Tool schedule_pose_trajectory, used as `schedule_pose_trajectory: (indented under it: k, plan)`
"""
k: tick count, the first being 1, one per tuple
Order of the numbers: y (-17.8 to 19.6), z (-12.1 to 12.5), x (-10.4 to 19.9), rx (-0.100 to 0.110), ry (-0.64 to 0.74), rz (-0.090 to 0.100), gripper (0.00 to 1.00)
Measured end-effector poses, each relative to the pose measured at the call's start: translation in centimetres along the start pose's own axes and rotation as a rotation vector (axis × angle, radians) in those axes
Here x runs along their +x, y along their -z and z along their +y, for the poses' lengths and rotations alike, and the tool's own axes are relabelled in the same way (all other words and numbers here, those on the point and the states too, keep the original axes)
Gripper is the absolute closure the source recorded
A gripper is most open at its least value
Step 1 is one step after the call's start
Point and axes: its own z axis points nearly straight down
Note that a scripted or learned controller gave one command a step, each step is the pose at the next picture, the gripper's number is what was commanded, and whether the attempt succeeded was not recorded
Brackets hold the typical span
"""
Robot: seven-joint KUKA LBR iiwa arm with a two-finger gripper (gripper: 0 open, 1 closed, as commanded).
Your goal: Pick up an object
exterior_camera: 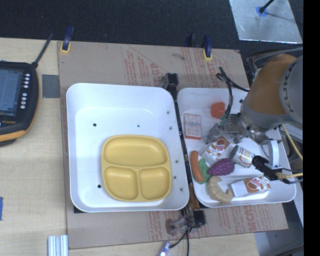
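Gripper [229,128] low in right bin [200,97], finger state unclear; best centred over purple toy [221,168] before closing.

1. The left bin [80,143] is roomy along its far half; the yellow divided tray [136,167] takes up its near middle
2. The right bin [200,97] is crowded: a carrot [194,167], green piece [204,169], purple piece [222,167], bread piece [217,190] and packets [252,185] lie packed close across its near half
3. A small free patch lies at its far left corner, between the white card [192,125] and the red piece [218,109]
4. The arm [269,92] overhangs the bin's right side, blocking approach from there
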Motion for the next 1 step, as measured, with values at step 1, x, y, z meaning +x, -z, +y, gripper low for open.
schedule_pose_trajectory:
  k: [1]
  plan:
    - [0.08,5.25,-0.94,-0.003,-0.002,0.001,0.00]
